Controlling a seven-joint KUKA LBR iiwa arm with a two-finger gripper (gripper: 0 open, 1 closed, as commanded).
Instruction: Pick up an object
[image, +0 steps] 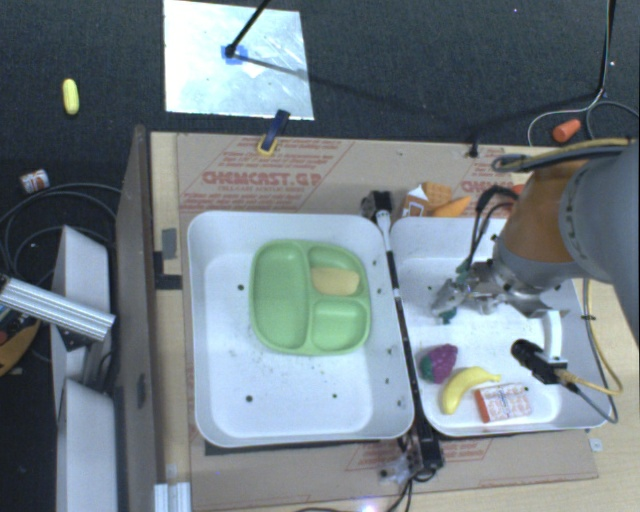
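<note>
my grey arm (590, 215): cut off at right edge | my gripper (447, 303) fingers: too small to tell

Yellow banana (466, 385), purple grapes (437, 361), red packet (503, 402): right bin, front.

One overhead camera slants down on both bins (215, 300).

There are two white bins: a left bin (225, 400) and a right bin (425, 245). The left bin holds one green plate (290, 300) with one yellow block (335, 281) on it. The right bin holds one banana (464, 385), one purple fruit (437, 361) and one small red and white packet (503, 402). One robot arm (560, 225) is over the right bin.
</note>
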